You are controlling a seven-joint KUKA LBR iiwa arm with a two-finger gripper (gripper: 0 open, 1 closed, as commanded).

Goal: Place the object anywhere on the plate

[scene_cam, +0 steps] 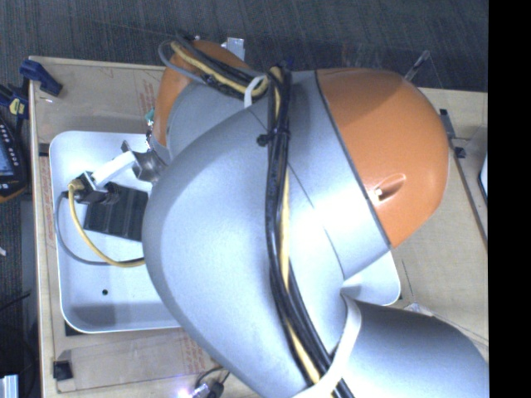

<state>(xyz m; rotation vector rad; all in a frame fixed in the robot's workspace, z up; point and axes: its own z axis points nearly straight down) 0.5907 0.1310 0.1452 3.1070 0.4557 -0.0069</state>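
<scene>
The grey arm (274, 239) with its orange band (390, 156) covers most of the camera view and hides much of both bins. Its wrist reaches left over the left white bin (66, 152). The gripper (143, 166) sits at the upper middle of that bin, mostly hidden behind the wrist. The visible part of the left bin's floor is bare white apart from a tiny dark speck (105, 291) near the front.
The wooden bench edge (91, 73) runs behind the left bin, with blue clamps (37, 75) at its back left corner. A dark device (10, 160) lies off the bench at the far left. A corner of the right bin (390, 293) peeks out under the arm.
</scene>
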